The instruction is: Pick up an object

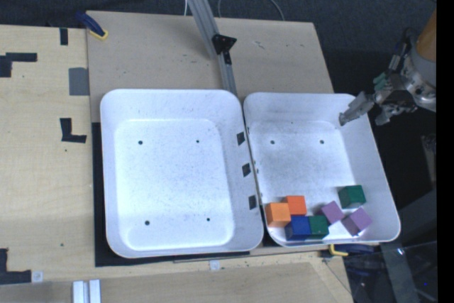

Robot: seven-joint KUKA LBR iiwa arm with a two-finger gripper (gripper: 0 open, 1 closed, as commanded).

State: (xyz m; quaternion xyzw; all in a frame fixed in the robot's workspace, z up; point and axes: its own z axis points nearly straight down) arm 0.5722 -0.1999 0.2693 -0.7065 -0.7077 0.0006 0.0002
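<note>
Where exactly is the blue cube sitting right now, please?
The blue cube lies in the right white bin, at its near edge, between the orange cube and a dark green cube.

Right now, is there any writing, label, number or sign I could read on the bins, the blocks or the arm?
None can be read.
The two white bins bear only small dark dots, no letters.
The coloured blocks have plain faces.
The black marks on the wooden bench are tape shapes, not text.
The tool shows no legible label; it is too blurred.
</note>
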